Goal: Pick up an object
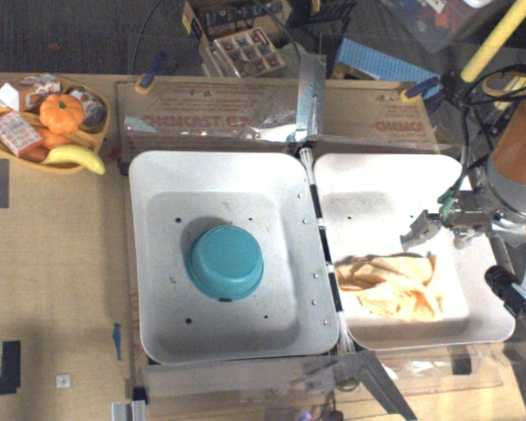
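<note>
Gripper (423, 229) above orange cloth (390, 281) in right bin (368, 178); fingers probably released, blurred; teal bowl (226, 261) apart.

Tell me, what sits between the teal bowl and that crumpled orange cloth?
In the camera view, the bins' adjoining rims separate the teal bowl from the orange cloth; otherwise bare white bin floor.

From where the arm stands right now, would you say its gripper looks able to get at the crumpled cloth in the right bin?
Probably yes. The gripper hangs over the right bin, just above the upper edge of the crumpled cloth, and nothing lies between them. The cloth sits in the open, so a short descent should reach it.
</note>
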You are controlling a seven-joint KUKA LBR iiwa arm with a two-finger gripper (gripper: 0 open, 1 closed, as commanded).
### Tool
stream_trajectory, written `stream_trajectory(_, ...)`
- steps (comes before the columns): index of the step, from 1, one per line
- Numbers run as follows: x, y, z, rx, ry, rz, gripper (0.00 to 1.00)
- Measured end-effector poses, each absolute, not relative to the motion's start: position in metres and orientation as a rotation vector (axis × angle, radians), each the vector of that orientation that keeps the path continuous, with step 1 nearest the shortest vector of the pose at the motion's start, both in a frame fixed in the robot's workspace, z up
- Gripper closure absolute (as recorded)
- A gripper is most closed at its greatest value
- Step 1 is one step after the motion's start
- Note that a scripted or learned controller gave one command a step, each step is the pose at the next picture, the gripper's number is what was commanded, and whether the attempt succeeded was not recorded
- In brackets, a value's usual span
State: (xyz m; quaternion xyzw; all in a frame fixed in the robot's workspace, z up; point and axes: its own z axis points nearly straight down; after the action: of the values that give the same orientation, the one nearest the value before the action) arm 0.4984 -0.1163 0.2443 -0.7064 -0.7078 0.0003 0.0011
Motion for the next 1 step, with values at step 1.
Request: stream_trajectory(1, 0.4936, -0.1482, 0.0967, -2.326, -2.123, -0.007, 0.00)
